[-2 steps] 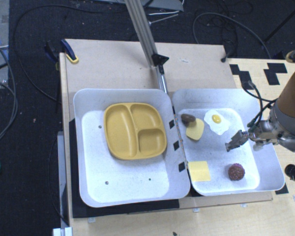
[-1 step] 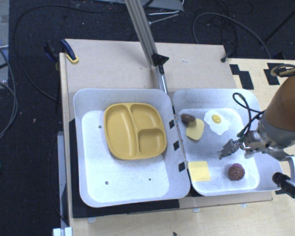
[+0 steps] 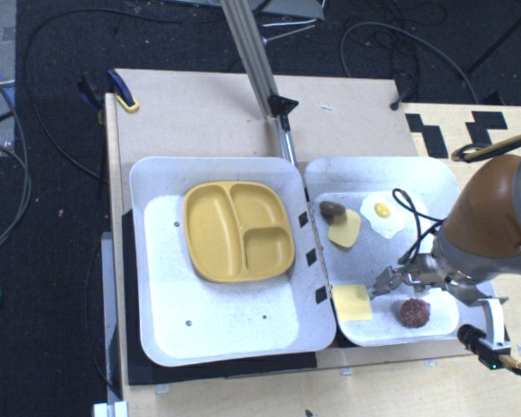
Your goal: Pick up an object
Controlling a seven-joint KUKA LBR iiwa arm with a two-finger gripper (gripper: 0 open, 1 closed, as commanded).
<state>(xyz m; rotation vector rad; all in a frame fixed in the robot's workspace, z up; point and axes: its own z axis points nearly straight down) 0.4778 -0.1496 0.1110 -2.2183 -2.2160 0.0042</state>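
Arm (image 3: 491,220), grey with an orange-brown band, looms largest at right and is cut off by the frame edge. End effector (image 3: 398,278) low in the right bin (image 3: 347,174); dark fingers mostly hidden under the wrist, so cannot tell whether open or closed, and nothing visibly between them.

Objects in right bin:
- dark red-brown round patty (image 3: 414,312), near front corner, just beside the end effector, partly shadowed by the wrist.
- pale yellow square cheese slice (image 3: 351,302), at front left of the bin.
- fried egg (image 3: 385,215), white with yellow yolk, toward the back.
- yellow chip-like piece (image 3: 345,230) touching a small brown lump (image 3: 332,208); identity of both unclear.

Left bin (image 3: 156,259) holds a yellow three-compartment plate (image 3: 239,231). Both bins sit on a tan surface (image 3: 200,111). Black cable (image 3: 408,207) loops from the wrist over the egg.
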